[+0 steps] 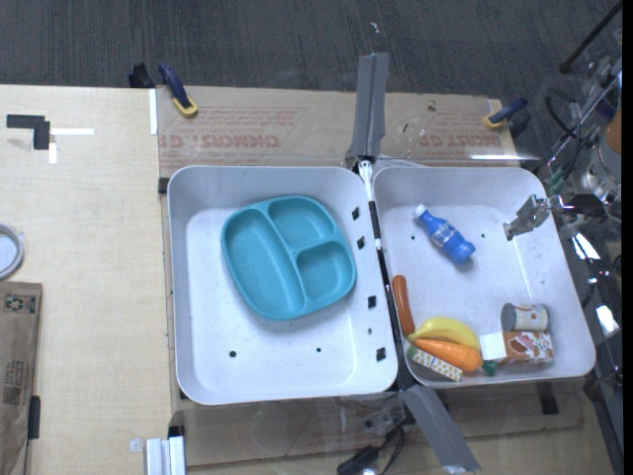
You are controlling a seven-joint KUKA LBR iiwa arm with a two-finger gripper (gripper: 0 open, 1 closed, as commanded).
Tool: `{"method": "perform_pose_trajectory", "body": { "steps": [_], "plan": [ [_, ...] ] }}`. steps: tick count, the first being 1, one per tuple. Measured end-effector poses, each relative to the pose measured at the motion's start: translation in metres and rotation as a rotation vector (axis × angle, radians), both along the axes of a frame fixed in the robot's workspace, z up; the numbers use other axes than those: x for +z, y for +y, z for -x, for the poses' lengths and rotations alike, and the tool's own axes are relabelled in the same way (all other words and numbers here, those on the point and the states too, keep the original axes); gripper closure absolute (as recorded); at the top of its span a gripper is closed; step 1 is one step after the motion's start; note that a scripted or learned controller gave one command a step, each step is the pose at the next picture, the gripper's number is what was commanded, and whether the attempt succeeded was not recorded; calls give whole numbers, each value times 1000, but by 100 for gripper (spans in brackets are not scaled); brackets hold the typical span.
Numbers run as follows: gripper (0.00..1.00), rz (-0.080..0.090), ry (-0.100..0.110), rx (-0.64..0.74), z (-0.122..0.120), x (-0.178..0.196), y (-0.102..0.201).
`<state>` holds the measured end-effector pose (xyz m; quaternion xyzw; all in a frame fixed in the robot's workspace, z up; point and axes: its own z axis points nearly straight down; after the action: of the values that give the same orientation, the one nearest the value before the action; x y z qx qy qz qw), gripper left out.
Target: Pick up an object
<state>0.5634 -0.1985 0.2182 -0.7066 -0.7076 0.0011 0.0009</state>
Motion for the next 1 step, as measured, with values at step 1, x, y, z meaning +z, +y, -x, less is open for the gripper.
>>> {"method": "perform_pose_trajectory", "body": {
  "steps": [1],
  "plan": [
    [0,-1,-4,35,-47,-126,-6]
  ]
}}
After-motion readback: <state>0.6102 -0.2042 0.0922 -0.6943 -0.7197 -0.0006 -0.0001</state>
